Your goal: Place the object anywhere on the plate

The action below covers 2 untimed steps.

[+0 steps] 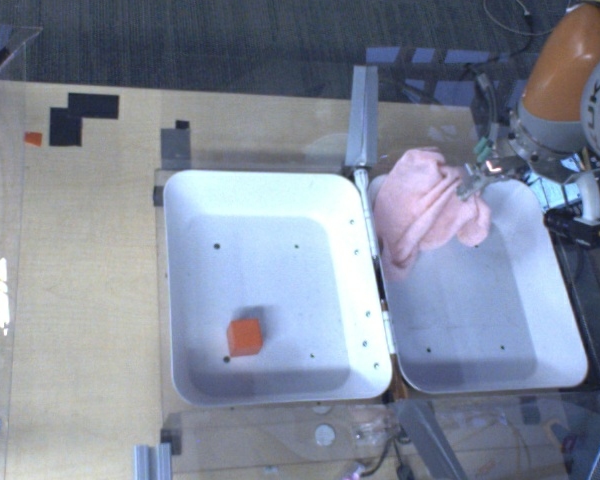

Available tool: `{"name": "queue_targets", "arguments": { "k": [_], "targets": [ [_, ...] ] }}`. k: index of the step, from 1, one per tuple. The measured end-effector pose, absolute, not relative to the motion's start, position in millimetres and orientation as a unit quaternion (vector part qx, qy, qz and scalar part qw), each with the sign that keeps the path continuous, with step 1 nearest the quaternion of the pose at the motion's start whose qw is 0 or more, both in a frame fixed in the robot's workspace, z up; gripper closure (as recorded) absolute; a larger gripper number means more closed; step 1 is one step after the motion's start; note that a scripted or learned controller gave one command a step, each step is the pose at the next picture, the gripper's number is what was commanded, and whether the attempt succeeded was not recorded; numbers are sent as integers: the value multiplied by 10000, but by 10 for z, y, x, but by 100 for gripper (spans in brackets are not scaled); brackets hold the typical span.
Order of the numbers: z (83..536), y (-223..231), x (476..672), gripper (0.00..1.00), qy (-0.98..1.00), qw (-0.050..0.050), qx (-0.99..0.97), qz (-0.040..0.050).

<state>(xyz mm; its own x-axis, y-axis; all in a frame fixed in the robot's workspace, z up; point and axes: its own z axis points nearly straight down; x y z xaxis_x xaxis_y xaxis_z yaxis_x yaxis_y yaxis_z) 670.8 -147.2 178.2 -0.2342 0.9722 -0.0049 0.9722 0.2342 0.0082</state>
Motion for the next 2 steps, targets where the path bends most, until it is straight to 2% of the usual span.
{"name": "queue_targets", "arguments": {
  "k": [1, 2],
  "targets": [
    [2273, -1454, 6734, 100, 7884, 50, 6152, 25],
    [2205, -949, 6495, 100, 8961, 41, 4439, 17]
  ]
}}
